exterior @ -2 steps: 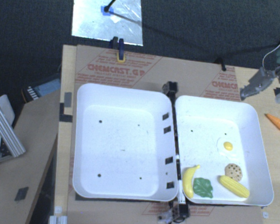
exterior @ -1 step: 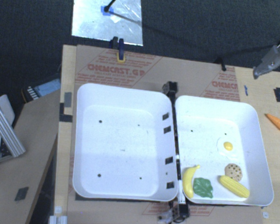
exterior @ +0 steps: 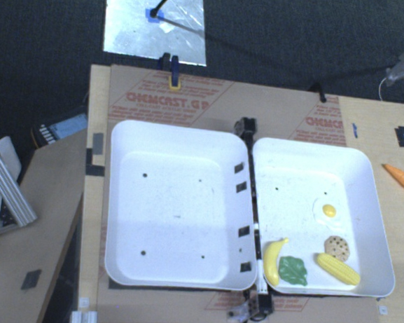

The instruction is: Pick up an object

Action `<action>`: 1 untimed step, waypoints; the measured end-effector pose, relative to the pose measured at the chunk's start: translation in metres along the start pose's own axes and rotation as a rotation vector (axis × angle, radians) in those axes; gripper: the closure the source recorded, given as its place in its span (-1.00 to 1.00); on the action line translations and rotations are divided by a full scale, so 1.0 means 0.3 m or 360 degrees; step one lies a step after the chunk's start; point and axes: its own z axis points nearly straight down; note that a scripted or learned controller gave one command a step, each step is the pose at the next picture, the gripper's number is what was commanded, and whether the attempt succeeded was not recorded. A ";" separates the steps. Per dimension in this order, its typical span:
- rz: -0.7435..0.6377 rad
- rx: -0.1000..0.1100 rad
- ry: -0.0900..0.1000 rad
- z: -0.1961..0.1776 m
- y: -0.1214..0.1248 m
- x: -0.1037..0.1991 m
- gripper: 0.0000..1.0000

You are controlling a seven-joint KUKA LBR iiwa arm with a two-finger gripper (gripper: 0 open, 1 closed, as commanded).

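**Claw state unreadable; five toy foods in your right-hand bin**

You cannot tell from this view whether the claw is released, clenched or grasping anything, and nothing in either bin can be seen pinched or lifted.

The things you could pick all lie in the right bin, gathered toward its near right part. A fried egg lies flat and apart from the others. Nearer the camera, a cookie sits just above a corn cob; the two are touching or nearly so. To their left a banana curves along the bin's left wall, with a green leafy piece pressed against its right side. That wall and the near rim crowd the banana, and the leafy piece hems it in on its other side.

The left bin sits beside the right one, and black clips run down the seam between them. On the counter, outside the right bin's far right corner, lies a carrot. A yellow and blue clamp grips the counter's far edge, and beyond it a foil sheet lies on the dark floor with a scrap of blue tape on it. At the left edge stands a slanted aluminium rail.

Under the bins, the brown board carries red print reading "CHEMCAST"; it repeats at a slant near the right bin, where you can read it only in part.
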 end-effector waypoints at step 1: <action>-0.0002 -0.0003 -0.0001 -0.001 0.178 -0.146 -1.00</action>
